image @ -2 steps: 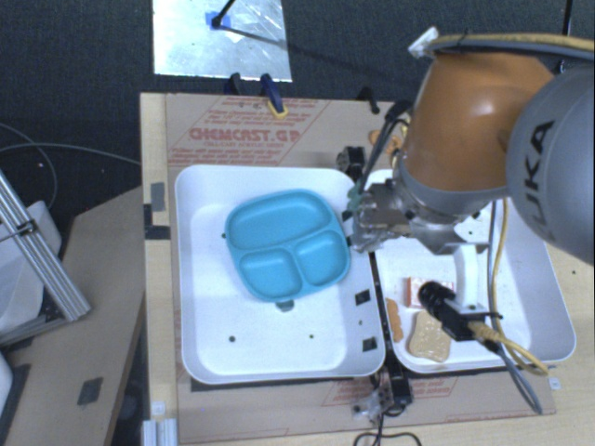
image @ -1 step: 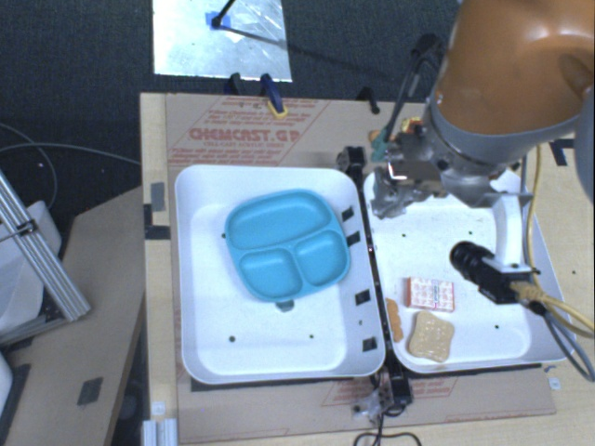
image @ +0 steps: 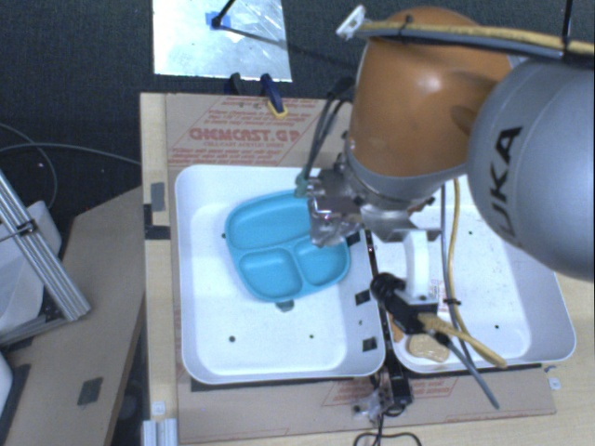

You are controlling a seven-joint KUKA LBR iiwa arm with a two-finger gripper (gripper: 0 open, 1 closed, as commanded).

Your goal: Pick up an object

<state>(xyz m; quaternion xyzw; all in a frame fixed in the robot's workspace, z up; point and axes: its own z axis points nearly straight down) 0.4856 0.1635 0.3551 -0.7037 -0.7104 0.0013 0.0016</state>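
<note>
Lying flat in the view's left bin (image: pixel 216 342), compartments up: one blue divided plate (image: pixel 274 268). Claw (image: pixel 323 221) sits at its upper right rim, probably because an edge offers purchase; clenched or released, cannot tell.

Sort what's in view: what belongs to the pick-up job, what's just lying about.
Job: gripper, blue divided plate, small tan object, left bin, right bin.
Lying about: shiny sheet, cardboard base, blue clip.
</note>
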